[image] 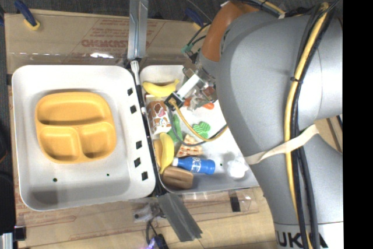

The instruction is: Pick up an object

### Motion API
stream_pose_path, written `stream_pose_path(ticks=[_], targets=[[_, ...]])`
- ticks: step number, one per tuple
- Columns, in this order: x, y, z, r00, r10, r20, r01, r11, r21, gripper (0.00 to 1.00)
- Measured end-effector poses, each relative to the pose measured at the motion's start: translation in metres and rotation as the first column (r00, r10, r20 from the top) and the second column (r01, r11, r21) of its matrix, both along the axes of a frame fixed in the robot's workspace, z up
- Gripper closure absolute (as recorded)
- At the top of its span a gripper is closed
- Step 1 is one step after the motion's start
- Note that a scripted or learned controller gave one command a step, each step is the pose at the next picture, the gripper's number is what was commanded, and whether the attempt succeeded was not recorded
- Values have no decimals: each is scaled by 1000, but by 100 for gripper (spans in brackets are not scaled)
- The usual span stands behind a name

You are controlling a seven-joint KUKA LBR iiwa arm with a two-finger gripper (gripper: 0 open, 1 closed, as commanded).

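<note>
The right bin (156, 74) holds a jumble of things. A yellow banana (158, 88) lies at its far end, with a brown-and-white packet (158, 115) just below it. Nearer the front are a second yellow banana-like piece (165, 150), a green toy (200, 128), a blue bottle (195, 165), a brown block (178, 178) and a white lump (236, 169). My gripper (200, 95) hangs low over the bin's far middle, close to a small orange-red thing (208, 105). The big grey arm hides the bin's right side.
The left bin (23, 125) holds a yellow divided tray (74, 125). A ridge with black clips (137, 125) separates the two bins. Cardboard (70, 32) lies behind them, and a metal bracket (137, 26) stands at the far edge.
</note>
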State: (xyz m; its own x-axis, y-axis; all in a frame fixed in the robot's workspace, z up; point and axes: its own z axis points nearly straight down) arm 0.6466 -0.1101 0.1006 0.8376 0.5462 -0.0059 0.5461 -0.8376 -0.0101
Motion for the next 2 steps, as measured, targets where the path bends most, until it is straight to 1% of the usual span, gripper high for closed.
stream_pose_path(ticks=[1,2], targets=[[-12,21,-5,937,-349,1,349,937,-4,100],[-12,23,4,940,-340,-4,340,940,-4,100]])
